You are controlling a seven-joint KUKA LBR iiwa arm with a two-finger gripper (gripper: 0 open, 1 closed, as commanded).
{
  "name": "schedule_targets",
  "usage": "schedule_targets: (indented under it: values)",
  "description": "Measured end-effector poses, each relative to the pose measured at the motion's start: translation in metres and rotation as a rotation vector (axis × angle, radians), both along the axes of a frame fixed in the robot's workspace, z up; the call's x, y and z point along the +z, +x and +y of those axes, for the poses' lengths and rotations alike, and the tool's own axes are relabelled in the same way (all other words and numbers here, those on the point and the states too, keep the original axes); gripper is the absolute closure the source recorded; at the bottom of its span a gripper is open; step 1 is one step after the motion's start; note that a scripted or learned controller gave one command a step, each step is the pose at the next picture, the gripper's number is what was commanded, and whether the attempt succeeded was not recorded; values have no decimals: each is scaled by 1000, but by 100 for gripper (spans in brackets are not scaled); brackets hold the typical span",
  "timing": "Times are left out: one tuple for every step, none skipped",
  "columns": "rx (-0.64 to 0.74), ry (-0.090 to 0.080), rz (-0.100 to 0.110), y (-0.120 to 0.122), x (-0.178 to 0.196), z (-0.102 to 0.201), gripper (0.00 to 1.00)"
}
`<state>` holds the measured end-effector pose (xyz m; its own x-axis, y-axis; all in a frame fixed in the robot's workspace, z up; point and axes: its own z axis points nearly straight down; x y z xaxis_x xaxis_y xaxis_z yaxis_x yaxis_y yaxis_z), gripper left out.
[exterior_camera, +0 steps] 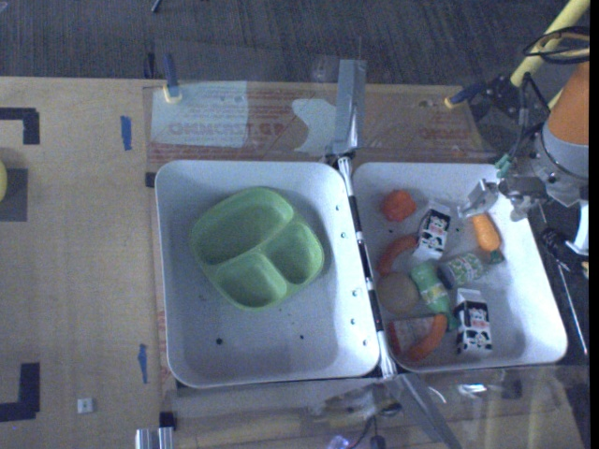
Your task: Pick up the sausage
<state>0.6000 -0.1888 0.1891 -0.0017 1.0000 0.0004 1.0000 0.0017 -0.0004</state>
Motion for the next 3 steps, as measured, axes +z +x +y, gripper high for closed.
schedule_targets:
  values:
    - [127, 0, -6, -55, -102, 75, 0]
    - [-19, -1, -3, 12, -103, 73, 0]
    - [37, -2, 33, 60, -105, 80, 0]
